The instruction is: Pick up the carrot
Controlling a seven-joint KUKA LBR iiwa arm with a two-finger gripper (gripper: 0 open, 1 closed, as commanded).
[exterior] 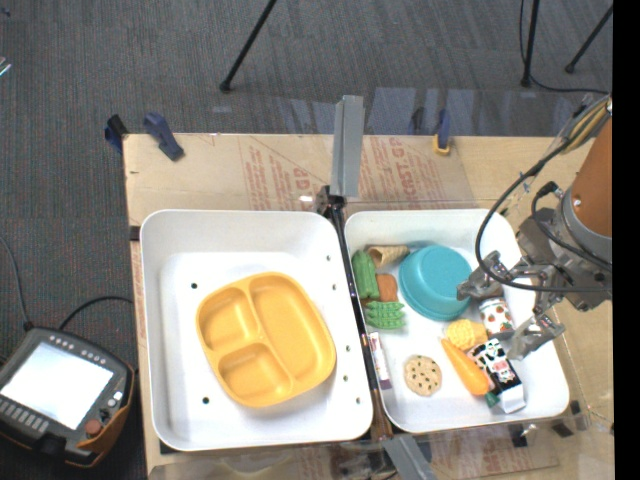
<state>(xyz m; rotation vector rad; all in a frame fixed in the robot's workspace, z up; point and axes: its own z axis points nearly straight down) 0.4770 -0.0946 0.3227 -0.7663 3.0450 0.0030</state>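
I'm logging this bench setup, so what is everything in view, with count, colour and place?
bins: 2, white, side by side on the bench
plate: 1, yellow, three compartments, left bin
bowl: 1, teal, right bin, upper middle
carrot: 1, orange, right bin, lower right
cookie: 1, tan with dark chips, left of carrot
green toys: green, right bin's left side, count unclear
carton: 1, black and white, right of carrot
pendant: 1, grey, floor at lower left
gripper: 1, grey, over right bin's right side
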